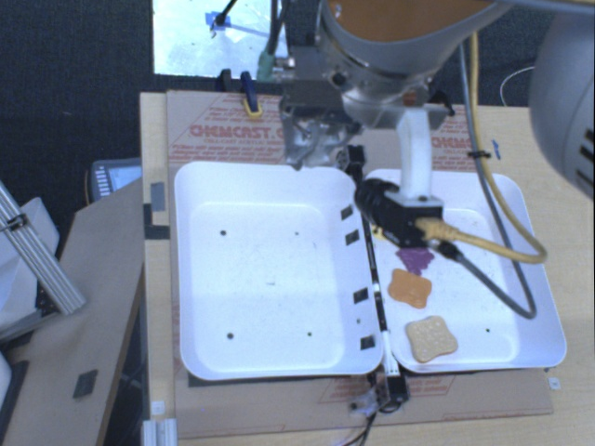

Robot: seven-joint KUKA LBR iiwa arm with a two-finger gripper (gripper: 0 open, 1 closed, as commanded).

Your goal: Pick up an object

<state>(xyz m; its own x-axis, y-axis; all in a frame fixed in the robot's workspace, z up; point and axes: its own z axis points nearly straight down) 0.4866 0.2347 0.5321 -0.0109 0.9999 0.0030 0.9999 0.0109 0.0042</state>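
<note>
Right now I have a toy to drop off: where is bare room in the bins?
The left bin has a bare floor, wall to wall. The right bin is free right of the beige toast; its left side is crowded: toast, orange cracker, purple piece.

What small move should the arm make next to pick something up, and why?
Probably shift the hand toward the right bin: the purple piece, orange piece and tan piece lie there, while the hand sits over the left bin's far rim.

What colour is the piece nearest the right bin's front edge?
The piece is pale tan, clear in camera view.
</note>
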